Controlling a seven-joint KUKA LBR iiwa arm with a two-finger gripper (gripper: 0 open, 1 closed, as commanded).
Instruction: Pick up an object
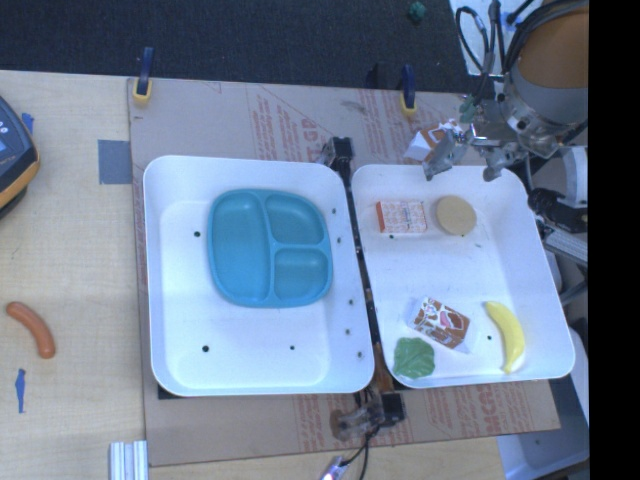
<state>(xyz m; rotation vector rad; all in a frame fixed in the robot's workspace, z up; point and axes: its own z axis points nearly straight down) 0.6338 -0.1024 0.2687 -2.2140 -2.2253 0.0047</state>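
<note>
The right bin (pixel 530 268) holds a tan round cookie (pixel 456 215), a small red-and-white packet (pixel 401 217), a brown-and-white snack packet (pixel 441 323), a yellow banana (pixel 506 334) and a green leafy toy (pixel 413 358). My gripper (pixel 464 163) hangs over the bin's far edge, just above the cookie, with its two fingers (pixel 437 160) spread apart and nothing between them.
The left bin (pixel 180 268) carries a blue divided plate (pixel 270 247). A toy sausage (pixel 32 328) lies on the bench at far left, and a dark device (pixel 12 153) sits at the left edge. Clamps (pixel 144 76) hold the cardboard at the back.
</note>
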